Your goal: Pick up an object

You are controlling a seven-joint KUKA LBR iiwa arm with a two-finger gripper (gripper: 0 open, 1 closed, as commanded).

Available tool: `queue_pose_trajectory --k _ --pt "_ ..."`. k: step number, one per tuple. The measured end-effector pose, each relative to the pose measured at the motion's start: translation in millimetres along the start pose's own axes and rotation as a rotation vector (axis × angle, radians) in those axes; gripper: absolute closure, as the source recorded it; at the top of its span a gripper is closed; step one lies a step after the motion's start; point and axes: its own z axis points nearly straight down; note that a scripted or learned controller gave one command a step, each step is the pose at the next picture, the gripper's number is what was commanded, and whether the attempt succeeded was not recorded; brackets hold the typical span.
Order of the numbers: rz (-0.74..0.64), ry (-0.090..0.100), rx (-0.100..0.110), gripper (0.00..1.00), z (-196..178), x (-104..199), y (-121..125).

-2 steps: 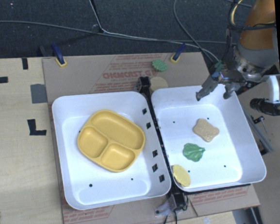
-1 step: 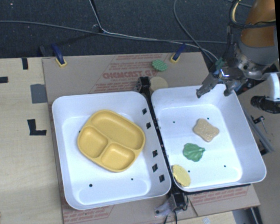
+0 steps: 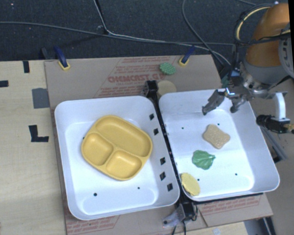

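Above the right bin (image 3: pixel 262 145), the gripper (image 3: pixel 223 102) hung with fingers (image 3: pixel 210 105) spread apart and nothing between them, so the pick was not yet made. Near below it lay a tan, bread-like piece (image 3: pixel 216 136), flat on the bin floor; a green leaf (image 3: pixel 203 159) lay just beside.

The two bins (image 3: pixel 68 147) look like smooth, glossy white plastic. The yellow divided tray (image 3: pixel 117 146) has a smooth, slightly shiny plastic look. The tan slice (image 3: pixel 216 136) appears rough and porous, like sponge or foam. Matt brown cardboard (image 3: pixel 128 77) lies under the bins, on a pale wood-grain bench (image 3: pixel 18 166).
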Motion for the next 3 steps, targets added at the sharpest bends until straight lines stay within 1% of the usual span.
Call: queue_pose_trajectory --k 1,2,3 --pt "-0.002 0.001 0.000 0.00 59.3 7.9 4.9" --pt "-0.001 0.001 0.001 0.00 109.3 15.1 -3.2" --pt "-0.002 0.001 -0.002 1.00 97.0 15.7 -2.3"
